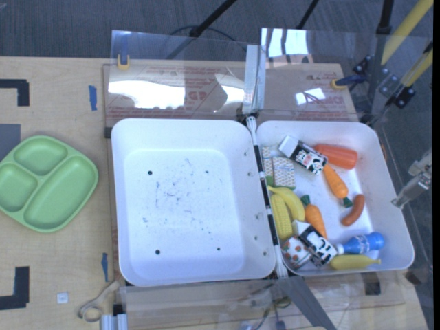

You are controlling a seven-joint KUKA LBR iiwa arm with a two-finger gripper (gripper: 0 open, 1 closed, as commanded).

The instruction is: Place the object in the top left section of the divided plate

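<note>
plate: green divided plate (47, 183) on the surface at 9 o'clock, well apart from right bin (385, 184) | object: unpicked, among toys there | hand: state cannot be told

no text clear enough to read

Wooden bench (62, 81) under bins (182, 184), green plate (47, 182).

Blue bottle (362, 242) partly hidden behind the yellow banana (352, 260)
</note>
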